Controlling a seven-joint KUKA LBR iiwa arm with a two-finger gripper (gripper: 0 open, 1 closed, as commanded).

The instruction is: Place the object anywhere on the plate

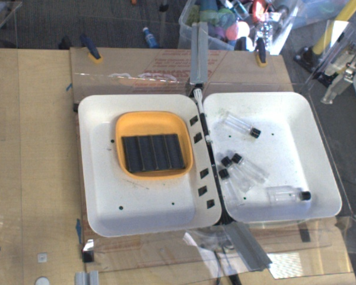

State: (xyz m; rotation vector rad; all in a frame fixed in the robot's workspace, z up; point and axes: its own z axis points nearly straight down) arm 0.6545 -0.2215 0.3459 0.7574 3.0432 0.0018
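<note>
Orange plate (pixel 154 123) flat in left bin, bearing ribbed black block (pixel 153 153); clear black-capped vials (pixel 240 125) loose in right bin.

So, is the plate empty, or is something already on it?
Not empty. A dark ribbed block lies flat on the orange plate in the left bin. The clear vials lie in the right bin.

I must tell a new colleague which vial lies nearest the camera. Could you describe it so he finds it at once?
Look in the right bin, at its bottom right corner. A clear vial lies there almost level, its black cap pointing right. It lies alone by the rim, whereas the other vials cluster near the divider or higher up.
</note>
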